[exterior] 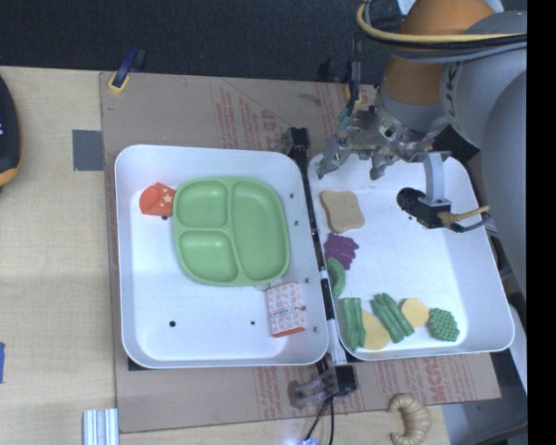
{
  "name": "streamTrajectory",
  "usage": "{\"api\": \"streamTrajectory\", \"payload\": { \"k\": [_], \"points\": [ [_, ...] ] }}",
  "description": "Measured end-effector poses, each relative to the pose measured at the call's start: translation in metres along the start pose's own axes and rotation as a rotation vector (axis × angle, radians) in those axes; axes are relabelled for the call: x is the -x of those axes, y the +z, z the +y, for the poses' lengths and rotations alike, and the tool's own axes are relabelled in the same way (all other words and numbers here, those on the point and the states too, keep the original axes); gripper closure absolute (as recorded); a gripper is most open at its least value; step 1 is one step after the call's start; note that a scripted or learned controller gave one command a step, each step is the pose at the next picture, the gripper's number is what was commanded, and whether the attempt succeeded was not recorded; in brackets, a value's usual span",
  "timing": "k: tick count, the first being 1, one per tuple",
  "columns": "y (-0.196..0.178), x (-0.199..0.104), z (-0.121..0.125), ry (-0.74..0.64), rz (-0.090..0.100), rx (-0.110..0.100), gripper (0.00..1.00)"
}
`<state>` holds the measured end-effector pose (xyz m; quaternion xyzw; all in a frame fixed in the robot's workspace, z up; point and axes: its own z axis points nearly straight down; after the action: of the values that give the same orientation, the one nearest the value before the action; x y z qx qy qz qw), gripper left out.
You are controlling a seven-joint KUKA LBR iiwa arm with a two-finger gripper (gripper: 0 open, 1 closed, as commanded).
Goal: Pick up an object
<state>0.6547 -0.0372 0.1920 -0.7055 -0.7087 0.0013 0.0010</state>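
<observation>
Poised above the far edge of the right bin (pixel 482 276), gripper (pixel 357 167) spread wide and carrying nothing. Nothing lifted yet: bread slice (pixel 342 210) flat on the bin floor just below, purple grapes (pixel 340 248) beside it. Descent, grasp and lift all remaining.

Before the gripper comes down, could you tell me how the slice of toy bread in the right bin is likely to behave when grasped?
The bread slice lies flat on the right bin floor, so fingers may struggle to get under its thin edge. It looks like light plastic and would probably slide when nudged. Being flat, it is unlikely to roll.
</observation>
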Motion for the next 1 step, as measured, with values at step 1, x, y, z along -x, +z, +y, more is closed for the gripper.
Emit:
{"api": "streamTrajectory", "payload": {
  "k": [1],
  "points": [
    [0.0605, 0.0842, -0.132, 0.01, 0.001, -0.016, 0.0]
  ]
}}
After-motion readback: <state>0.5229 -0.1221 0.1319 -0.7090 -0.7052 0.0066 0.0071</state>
